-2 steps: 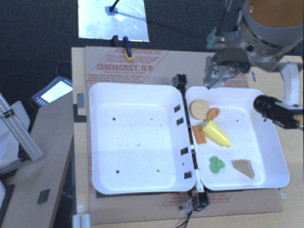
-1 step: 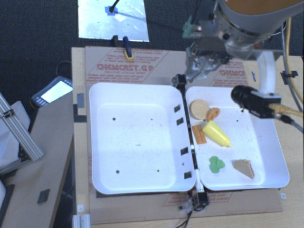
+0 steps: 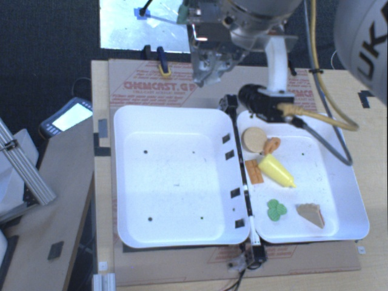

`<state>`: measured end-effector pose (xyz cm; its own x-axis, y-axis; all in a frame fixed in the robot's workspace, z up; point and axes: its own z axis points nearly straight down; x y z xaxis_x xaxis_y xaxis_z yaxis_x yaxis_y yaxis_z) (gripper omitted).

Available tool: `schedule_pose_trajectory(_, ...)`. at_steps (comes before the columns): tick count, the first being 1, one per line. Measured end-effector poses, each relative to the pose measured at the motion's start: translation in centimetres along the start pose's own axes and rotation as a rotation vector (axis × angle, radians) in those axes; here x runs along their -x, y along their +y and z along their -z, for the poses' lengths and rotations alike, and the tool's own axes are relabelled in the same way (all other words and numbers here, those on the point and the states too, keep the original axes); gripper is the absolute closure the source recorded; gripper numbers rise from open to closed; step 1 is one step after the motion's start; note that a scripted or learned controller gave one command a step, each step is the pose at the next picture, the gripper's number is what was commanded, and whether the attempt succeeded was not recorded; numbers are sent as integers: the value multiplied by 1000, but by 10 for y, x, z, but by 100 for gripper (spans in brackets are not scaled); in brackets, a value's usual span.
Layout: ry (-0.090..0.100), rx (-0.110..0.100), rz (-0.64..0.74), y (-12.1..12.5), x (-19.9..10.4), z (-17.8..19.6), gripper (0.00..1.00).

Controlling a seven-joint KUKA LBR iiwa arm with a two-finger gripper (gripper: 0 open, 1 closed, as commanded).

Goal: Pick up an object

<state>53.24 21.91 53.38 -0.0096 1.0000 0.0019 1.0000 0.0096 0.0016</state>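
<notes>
Yellow cone (image 3: 277,170), the biggest loose object and in my judgement the likeliest pick, lies on its side near the middle of the right bin (image 3: 330,174), tip towards 10 o'clock.

Going down in size: the surface (image 3: 102,187) carries a cardboard sheet (image 3: 151,85), and on it sit the left bin (image 3: 176,180) at 9 o'clock and the right bin at 3 o'clock, touching along their shared edge. The arm (image 3: 260,5) comes in at 12 o'clock. Its end effector (image 3: 206,73) hangs over the cardboard just behind the left bin's 12 o'clock rim, well apart from every object. Whether it is spread or pressed together I cannot tell, and I see nothing in it.

In the right bin, a round tan disc (image 3: 254,139) lies at 11 o'clock, touching a small orange piece (image 3: 273,144). A tan wedge (image 3: 310,214) is at 5 o'clock, an orange cracker (image 3: 254,172) at 9 o'clock beside the cone, and a green piece (image 3: 276,210) at 7 o'clock.

Risks, as I judge them: a straight descent from here meets only cardboard or rim. The tapered cone could squirt out of a squeeze. The cracker sits so near the wall that a grasp could strike the bin, and touching neighbours may be shoved or taken together.
</notes>
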Motion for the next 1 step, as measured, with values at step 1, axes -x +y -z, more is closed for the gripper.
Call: schedule_pose_trajectory(1, -1, 2, -4, 43, -16, 0, 100)
